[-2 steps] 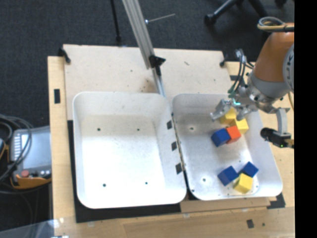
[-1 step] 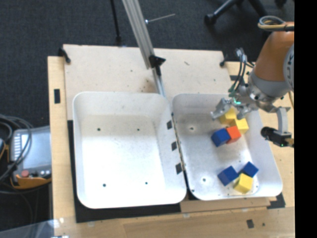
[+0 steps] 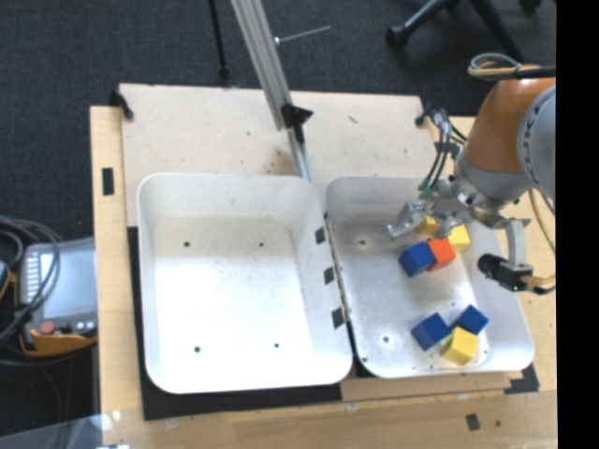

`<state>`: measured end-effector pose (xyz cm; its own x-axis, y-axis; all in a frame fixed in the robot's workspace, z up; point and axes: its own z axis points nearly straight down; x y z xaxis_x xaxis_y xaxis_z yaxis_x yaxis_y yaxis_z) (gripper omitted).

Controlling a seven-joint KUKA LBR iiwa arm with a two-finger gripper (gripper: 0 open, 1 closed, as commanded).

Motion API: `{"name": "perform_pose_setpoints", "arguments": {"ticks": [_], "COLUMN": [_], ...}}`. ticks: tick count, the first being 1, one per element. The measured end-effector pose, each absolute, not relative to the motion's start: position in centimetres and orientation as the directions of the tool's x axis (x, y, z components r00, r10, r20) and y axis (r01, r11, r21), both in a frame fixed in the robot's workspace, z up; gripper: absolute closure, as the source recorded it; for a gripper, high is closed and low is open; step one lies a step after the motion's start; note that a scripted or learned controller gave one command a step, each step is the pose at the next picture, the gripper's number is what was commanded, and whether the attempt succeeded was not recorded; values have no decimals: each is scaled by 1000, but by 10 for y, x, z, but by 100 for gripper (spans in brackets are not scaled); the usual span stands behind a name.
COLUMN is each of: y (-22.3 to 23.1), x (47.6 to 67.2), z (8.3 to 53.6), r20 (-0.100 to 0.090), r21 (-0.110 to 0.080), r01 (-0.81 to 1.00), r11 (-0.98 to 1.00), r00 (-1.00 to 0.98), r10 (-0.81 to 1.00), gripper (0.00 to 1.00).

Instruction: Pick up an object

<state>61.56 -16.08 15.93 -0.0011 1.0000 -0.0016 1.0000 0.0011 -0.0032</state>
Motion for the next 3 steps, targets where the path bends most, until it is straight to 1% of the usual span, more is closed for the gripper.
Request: {"name": "perform_pose_setpoints", "arguments": {"ticks": [1,2,3], "y": [-164,-165,-166], "x": [616,616,617], "z": [97,98,109], "r20": [-2,-1,-1], "r21": [-4,0,3], "r01": [1000,1000,1000], "r11": [-2,-4,-7], "r00": [2,4,7], "r10": [1000,1000,1000], "gripper": [0,0,100]}}
